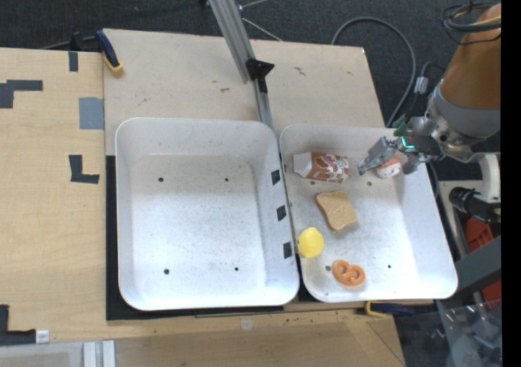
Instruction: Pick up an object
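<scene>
Carton (pixel 322 166), just left of end effector (pixel 383 160)

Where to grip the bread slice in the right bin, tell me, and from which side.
Come straight down on the bread slice. It lies flat, clear of the carton and the lemon, so closing across its narrower width looks best. The end effector is near the bin's far edge.

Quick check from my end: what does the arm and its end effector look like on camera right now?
The arm is a thick rounded body, orange above and grey toward the wrist. Black cables loop behind it over the bench. The end effector is a small grey metal assembly with a teal-green light spot and a reddish patch beside it.
</scene>
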`<state>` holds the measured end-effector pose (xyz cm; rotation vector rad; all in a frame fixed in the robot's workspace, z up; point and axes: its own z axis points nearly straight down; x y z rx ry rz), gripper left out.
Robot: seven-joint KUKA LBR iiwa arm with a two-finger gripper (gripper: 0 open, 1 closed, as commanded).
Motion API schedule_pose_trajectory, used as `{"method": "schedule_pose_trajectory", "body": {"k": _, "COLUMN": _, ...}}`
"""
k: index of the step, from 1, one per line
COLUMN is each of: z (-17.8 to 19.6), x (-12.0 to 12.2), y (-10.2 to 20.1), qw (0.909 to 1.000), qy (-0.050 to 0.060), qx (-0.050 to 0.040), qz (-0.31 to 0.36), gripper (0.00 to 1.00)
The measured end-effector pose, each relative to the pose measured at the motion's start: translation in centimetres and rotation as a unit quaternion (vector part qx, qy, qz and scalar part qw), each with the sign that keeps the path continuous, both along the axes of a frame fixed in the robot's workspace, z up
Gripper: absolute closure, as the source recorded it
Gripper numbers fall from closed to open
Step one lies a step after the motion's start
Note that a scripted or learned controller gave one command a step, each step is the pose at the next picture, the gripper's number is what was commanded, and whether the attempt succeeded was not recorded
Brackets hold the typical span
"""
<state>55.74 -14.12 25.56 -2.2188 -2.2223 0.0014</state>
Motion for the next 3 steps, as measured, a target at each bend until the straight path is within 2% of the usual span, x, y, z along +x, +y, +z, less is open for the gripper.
{"method": "schedule_pose_trajectory", "body": {"k": 2, "z": -9.1, "x": -0.2, "y": -1.1, "qw": 1.0, "qy": 0.002, "qx": -0.0002, "qz": -0.001, "gripper": 0.0}}
{"method": "schedule_pose_trajectory", "body": {"k": 3, "z": -15.4, "x": -0.5, "y": -1.6, "qw": 1.0, "qy": 0.003, "qx": 0.0002, "qz": -0.001, "gripper": 0.0}}
